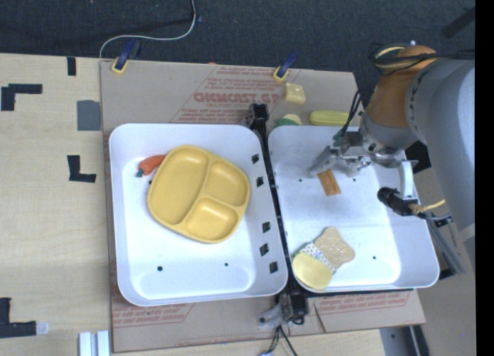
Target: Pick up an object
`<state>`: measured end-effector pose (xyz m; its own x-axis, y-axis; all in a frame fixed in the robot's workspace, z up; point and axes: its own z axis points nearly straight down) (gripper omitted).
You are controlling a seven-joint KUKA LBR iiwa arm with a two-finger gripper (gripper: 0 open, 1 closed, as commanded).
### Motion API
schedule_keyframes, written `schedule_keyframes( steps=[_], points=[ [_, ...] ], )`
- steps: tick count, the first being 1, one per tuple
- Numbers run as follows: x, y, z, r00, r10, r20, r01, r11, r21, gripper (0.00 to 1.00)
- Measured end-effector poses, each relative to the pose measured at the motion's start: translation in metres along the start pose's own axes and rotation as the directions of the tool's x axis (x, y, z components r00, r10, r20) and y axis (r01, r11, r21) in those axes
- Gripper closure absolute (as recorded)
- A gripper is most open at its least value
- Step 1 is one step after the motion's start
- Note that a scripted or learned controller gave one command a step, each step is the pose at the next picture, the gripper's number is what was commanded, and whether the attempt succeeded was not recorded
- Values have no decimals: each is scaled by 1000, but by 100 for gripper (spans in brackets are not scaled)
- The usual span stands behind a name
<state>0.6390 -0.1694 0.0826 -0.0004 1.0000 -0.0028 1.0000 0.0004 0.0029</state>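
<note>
My gripper (330, 163) hangs low over the back part of the right bin (386, 231), on the grey arm with the orange band (394, 96) that comes in from the right. A small orange-brown block (330, 184) lies on the bin floor just in front of the gripper tip, touching or nearly touching it. I cannot tell whether the gripper has hold of the block. A beige and yellow patterned piece (324, 257) rests near the front edge of the same bin.
A yellow divided plate (199, 192) sits in the left bin (131, 262), with an orange item (151, 164) poking out from under its back-left edge. Behind the bins lie a yellow block (294, 93), a yellow-green piece (288, 120) and a yellow corn-like piece (328, 117).
</note>
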Motion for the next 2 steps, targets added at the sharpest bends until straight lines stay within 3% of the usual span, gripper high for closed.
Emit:
schedule_keyframes(
  steps=[1, 2],
  points=[
    [1, 1, -14, 1000, -2, 0, 2, 1000, 0, 100],
    [90, 8, -109, 1000, -10, -5, 10, 1000, -6, 100]
  ],
)
